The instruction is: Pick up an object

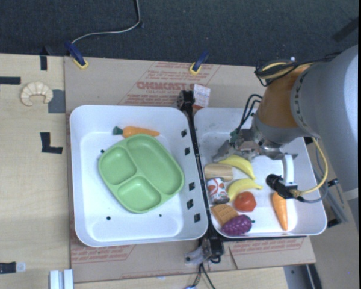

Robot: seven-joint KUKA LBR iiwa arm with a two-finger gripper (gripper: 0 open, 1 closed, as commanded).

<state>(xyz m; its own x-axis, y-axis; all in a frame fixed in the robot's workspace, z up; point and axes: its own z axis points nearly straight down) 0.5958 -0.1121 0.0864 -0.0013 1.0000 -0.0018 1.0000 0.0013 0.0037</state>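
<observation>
The right bin (316,224) holds several toy foods: two yellow bananas (239,162) (241,186), a red tomato (245,201), an orange carrot (280,211), purple grapes (236,224), a tan bread piece (222,212), a red-and-white can (215,189) and a beige roll (218,172). My gripper (227,148) hangs low over the bin's far left part, just above the upper banana's far end. The grey arm and its orange band (281,101) reach in from the right. Nothing visibly sits in the gripper.
The left bin (84,221) holds a green divided plate (141,172) and a small carrot (138,132) behind it. A toy croissant (36,93) lies on the bench at far left. A black divider (192,161) runs between the bins. Cables trail beside the arm.
</observation>
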